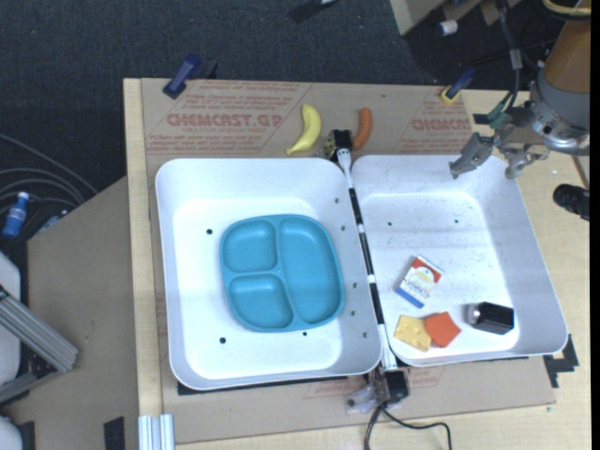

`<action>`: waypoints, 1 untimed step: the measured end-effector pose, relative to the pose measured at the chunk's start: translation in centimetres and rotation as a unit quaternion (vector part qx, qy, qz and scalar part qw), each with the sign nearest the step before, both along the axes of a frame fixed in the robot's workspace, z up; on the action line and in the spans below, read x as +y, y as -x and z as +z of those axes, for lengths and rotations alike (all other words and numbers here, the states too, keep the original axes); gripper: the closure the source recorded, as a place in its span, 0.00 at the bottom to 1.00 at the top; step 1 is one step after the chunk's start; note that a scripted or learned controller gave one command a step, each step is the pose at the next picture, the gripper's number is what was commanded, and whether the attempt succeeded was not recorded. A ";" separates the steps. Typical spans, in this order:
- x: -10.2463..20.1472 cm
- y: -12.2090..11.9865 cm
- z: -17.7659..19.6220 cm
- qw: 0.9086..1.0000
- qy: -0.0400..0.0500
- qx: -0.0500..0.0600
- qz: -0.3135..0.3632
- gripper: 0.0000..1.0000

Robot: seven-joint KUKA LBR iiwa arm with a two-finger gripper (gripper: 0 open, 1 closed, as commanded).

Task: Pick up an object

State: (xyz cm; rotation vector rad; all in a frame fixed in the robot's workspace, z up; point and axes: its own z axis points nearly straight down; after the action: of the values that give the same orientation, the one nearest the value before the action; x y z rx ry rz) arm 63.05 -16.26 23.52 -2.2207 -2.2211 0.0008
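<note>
End effector [494,157] hangs over the right bin's [525,242] far rim, fingers spread apart, gripping nothing. Box [419,281], yellow piece [412,332], orange piece [442,328] and black object [491,318] lie well below it near that bin's front. Blue plate [280,272] sits far to its left in the left bin [187,251].

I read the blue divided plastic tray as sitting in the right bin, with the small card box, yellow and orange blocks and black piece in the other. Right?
Not quite. The camera view shows the blue divided plastic tray in the left white bin. The small card box, yellow block, orange block and black piece lie in the right white bin.
</note>
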 end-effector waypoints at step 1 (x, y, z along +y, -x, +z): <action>0.7 -1.1 -14.5 1.000 -0.001 0.002 0.000 0.00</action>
State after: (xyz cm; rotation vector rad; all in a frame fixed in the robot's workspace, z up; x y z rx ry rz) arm 64.17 -15.57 9.03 -2.2177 -2.2195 0.0030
